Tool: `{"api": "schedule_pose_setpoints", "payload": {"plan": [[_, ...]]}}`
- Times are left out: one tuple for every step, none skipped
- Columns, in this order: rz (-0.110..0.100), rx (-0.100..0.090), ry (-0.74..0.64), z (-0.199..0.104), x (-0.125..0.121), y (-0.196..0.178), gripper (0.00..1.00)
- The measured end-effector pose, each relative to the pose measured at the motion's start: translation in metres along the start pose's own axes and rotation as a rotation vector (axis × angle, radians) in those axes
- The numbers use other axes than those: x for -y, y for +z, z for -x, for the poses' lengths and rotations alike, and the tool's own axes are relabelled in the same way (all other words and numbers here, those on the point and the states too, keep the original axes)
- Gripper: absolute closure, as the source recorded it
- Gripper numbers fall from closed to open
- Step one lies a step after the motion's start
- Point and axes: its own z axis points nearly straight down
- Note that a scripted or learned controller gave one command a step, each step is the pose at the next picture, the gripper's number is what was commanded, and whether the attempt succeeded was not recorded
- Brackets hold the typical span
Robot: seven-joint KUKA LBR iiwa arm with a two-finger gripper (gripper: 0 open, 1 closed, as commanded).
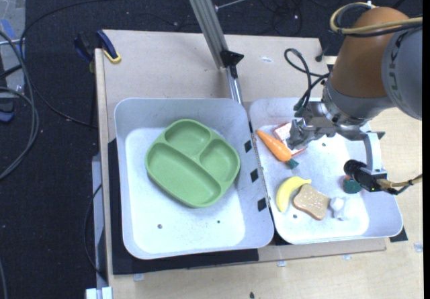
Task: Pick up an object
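Carrot [274, 144] is lying in the right bin [336, 156], up in its 10 o'clock corner, close to the wall it is sharing with the left bin [134, 224]. Its long axis is running from 10 o'clock to 4 o'clock, with the thin end pointing to 10 and the thick end to 4. It is looking orange, smooth and tapered. A small dark green bit [293, 164] is sitting right at the thick end; can't tell if it is part of the carrot.

At 2 o'clock of the carrot, a flat red and white thing [287, 133] is lying just beside it, partly under the gripper [302, 133]. The gripper is hanging over that spot, near the carrot's thick end. Cannot tell how far it is open or whether it has hold of anything.

At 5 o'clock of the carrot, a yellow banana [290, 191] is lying apart from it. A slice of toast [310, 202] is touching the banana on its 4 o'clock side. A small white thing [337, 207] is sitting just beside the toast at 3 o'clock. A dark green thing [351, 186] is lying at 1 o'clock of that.

In the left bin, a green divided plate [193, 162] is lying well apart from the carrot, at its 8 o'clock.
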Motion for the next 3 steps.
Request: {"api": "schedule_pose_setpoints", "payload": {"plan": [[0.002, 0.000, -0.001, -0.044, -0.003, -0.002, 1.00], [0.000, 0.000, 0.000, -0.092, -0.005, 0.007, 1.00], [0.003, 0.000, -0.001, -0.139, -0.001, -0.001, 1.00]]}}
